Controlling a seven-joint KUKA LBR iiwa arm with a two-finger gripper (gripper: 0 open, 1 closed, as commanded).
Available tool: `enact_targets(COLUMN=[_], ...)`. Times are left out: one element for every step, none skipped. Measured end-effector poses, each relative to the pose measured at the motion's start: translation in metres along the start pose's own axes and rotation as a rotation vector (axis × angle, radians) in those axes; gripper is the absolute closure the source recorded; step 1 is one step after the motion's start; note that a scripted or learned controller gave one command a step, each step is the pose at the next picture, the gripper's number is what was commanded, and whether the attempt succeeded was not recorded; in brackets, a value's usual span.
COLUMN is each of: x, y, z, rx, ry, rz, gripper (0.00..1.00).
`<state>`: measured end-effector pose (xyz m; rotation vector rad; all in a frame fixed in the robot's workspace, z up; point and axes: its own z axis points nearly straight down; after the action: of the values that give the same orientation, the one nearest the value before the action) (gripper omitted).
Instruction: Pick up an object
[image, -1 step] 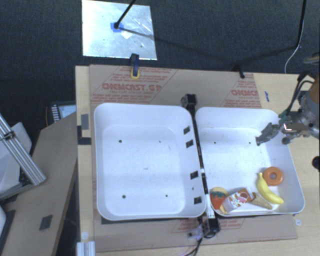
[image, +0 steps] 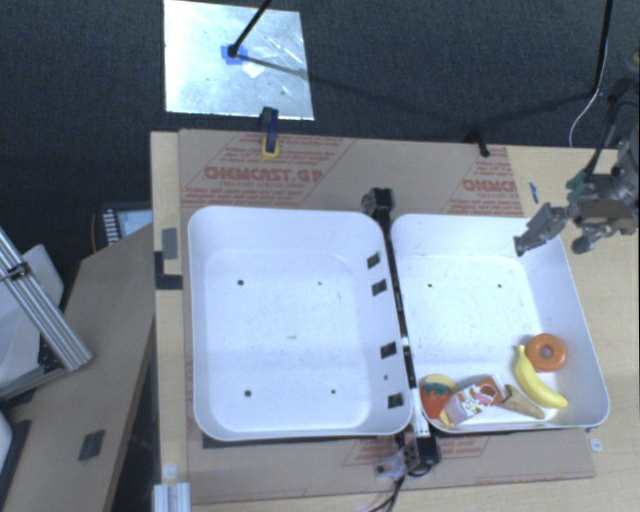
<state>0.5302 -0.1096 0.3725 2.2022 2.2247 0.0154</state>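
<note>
Several toy foods lie in the near right corner of the right bin (image: 470, 300): a yellow banana (image: 538, 380), an orange ring-shaped piece (image: 546, 351), a red and orange round fruit (image: 436, 396), a red and white packet (image: 473, 400) and a small brown wedge (image: 522, 404). My gripper (image: 557, 236) hangs over the far right edge of that bin, well away from the pile. It is open, and nothing is between its fingers.
The left bin (image: 290, 320) sits beside the right one, with a black clip strip (image: 388, 300) along the divide. Both rest on a cardboard sheet (image: 330, 165). A metal plate (image: 238, 60) lies on the dark floor behind, and cables cross the top.
</note>
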Motion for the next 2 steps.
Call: enact_targets(x=[0.046, 0.085], y=[-0.03, -0.04], z=[-0.076, -0.163], rx=[0.002, 0.001], ry=[0.001, 0.002], rz=[0.001, 0.001], gripper=[0.0, 0.0])
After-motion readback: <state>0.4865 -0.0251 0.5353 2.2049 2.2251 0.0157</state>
